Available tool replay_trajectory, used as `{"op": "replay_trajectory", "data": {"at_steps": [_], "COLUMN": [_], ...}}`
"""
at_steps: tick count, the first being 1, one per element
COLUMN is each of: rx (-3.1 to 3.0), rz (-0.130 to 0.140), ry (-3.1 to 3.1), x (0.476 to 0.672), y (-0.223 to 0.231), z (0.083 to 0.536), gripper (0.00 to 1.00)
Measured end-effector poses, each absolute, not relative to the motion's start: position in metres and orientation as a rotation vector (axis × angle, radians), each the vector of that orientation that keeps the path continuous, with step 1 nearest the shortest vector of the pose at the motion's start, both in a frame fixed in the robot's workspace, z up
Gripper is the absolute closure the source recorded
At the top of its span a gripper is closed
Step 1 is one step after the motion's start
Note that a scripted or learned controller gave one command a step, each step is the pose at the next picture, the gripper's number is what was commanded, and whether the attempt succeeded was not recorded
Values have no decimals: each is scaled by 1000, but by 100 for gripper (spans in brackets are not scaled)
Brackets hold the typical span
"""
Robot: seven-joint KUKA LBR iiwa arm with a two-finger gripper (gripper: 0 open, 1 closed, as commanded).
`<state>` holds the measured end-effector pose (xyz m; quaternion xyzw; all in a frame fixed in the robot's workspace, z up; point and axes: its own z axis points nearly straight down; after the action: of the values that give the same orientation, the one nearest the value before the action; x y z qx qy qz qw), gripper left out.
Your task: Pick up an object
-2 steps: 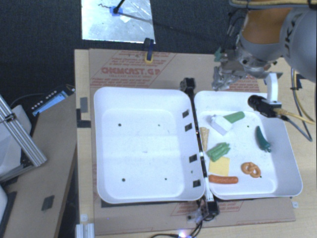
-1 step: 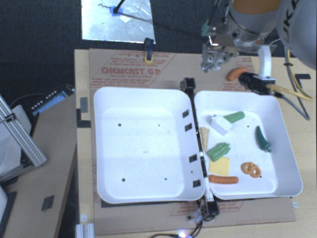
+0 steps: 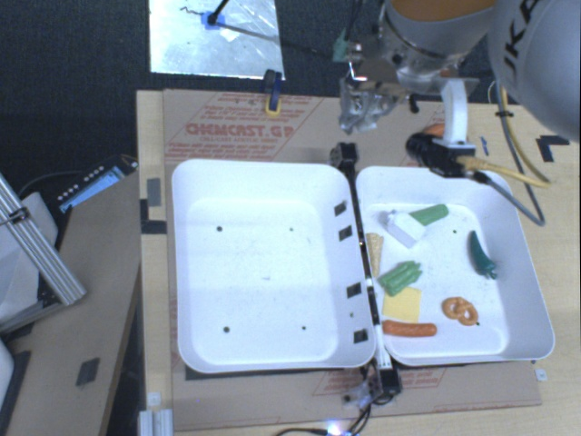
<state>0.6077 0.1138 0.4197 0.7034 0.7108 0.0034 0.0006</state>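
Pincer [image 3: 361,116] blurred above bins' far edge

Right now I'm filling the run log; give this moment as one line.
arm: gripper above bins' far edge | grasp: nothing seen held | right bin: pretzel, sausage, cheese

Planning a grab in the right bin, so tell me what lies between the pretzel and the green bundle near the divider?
In the camera view, the yellow cheese slice lies between the pretzel and the green bundle.
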Motion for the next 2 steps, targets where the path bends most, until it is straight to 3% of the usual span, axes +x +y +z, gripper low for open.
{"op": "replay_trajectory", "data": {"at_steps": [2], "rx": [2201], "rz": [9], "ry": [2235], "x": [609], "y": [110], "z": [440], "gripper": [100]}}
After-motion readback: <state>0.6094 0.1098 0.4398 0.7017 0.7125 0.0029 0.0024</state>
